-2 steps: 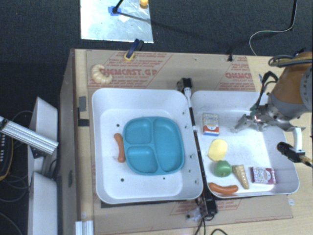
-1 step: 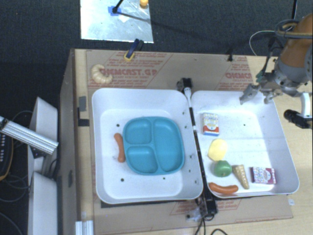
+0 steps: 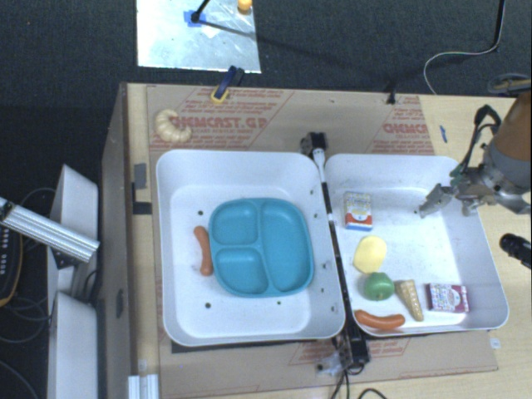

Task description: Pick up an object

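We see the hand point(image 3: 449, 199) at the right bin's point(image 3: 474, 248) three-o'clock rim, its two fingers spread wide with nothing between them, one tip pointing toward nine o'clock over the bin floor, the other near the rim. The grey arm point(image 3: 509, 160) comes in behind it from three o'clock, with its orange band point(image 3: 524, 110) above.

At nine o'clock from the hand, well apart, we find a small red-and-white carton point(image 3: 358, 209) lying flat near the bin's left wall. At six o'clock from the carton sits a yellow lemon point(image 3: 370, 253), and just below it, touching or nearly so, a green lime point(image 3: 378, 286). Just beside the lime at three o'clock lies a tan cone point(image 3: 409, 298), and further that way a red-and-white packet point(image 3: 447, 298) near the bin's five-o'clock corner. A hot dog point(image 3: 380, 320) lies along the six-o'clock wall, just under the lime.

The left bin point(image 3: 179, 223) holds a blue tray point(image 3: 260, 246) with several compartments, and a second sausage point(image 3: 203, 250) lies just beside the tray at nine o'clock.

The bins rest on a cardboard-covered tabletop point(image 3: 274, 119). At its eleven-o'clock corner we see a pale croissant point(image 3: 170, 124), and at twelve o'clock a blue-and-yellow tool point(image 3: 226, 84) across the edge. Beyond lies a shiny sheet point(image 3: 195, 23) with a small orange ball point(image 3: 243, 4) on it.
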Available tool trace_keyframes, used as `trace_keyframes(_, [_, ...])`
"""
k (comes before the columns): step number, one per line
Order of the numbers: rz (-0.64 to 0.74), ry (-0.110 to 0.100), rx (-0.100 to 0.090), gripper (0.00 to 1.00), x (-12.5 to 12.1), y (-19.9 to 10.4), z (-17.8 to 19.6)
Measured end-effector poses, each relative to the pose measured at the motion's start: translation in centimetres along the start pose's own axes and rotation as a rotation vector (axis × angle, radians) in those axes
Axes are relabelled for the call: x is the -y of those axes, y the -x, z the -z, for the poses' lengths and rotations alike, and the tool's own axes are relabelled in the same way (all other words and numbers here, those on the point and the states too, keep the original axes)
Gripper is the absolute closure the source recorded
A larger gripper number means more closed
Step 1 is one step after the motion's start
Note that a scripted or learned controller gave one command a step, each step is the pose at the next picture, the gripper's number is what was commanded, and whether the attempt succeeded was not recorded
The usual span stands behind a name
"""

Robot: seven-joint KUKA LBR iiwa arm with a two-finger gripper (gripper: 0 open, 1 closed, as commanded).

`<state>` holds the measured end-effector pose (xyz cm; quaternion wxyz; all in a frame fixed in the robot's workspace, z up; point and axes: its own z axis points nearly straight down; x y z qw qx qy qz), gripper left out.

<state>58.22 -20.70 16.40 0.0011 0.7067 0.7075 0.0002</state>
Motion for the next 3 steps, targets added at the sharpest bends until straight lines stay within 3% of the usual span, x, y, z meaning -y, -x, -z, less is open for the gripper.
trace_keyframes(1, [0.003, 0.002, 0.000, 0.00, -8.7, -0.1, 0.1])
trace_keyframes(2, [0.000, 0.000, -0.001, 0.00, -0.3, -1.4, -0.6])
trace_keyframes(3, [0.000, 0.000, -0.001, 0.00, 7.9, -4.8, 2.3])
